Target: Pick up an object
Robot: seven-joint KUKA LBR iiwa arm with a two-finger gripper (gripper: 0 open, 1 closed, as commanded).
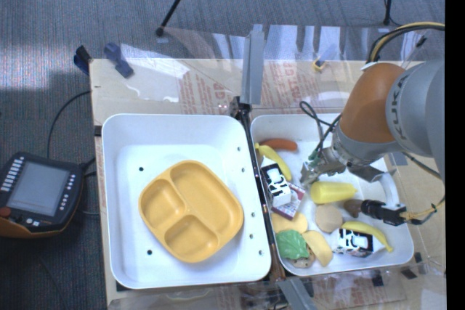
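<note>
Camera view: the claw hangs low in the right bin, reaching in from the right under the orange-banded wrist; whether it is apart or together I cannot tell, as the tips are small and dark against the clutter, and nothing can be seen clamped in it; taking the claw as landmark, the nearest candidate is the pale yellow oblong piece, lying just beside it, to the lower right, its long axis running roughly left to right across the bin; a banana lies just to the claw's left, slanted, and an orange-red sausage-like piece sits further up and left of the claw; a green piece lies well below the claw near the front rim; the left bin, on the far side from the claw, carries a yellow divided plate; judged from this, the coming move turns on a short shift down and to the right, with the claw closing across the oblong's short width
</note>
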